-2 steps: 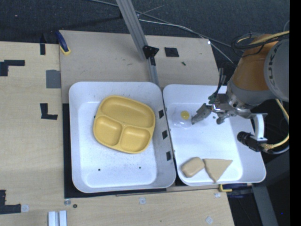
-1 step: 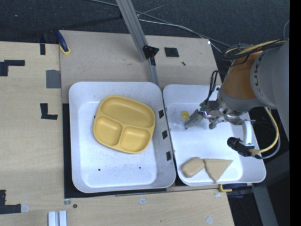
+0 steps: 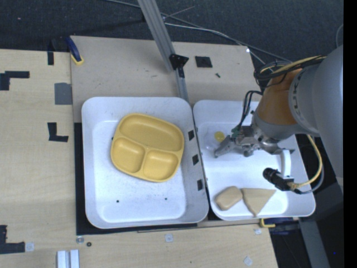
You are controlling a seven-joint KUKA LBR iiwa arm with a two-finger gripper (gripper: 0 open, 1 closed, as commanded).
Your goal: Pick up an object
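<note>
Small round yellow object in right bin, just beside fingers; fingers' spread unclear.

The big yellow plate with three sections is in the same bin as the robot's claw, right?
No. The camera view shows the yellow plate lying in the left bin, while the claw is over the right bin, beside the two tan pieces.
</note>
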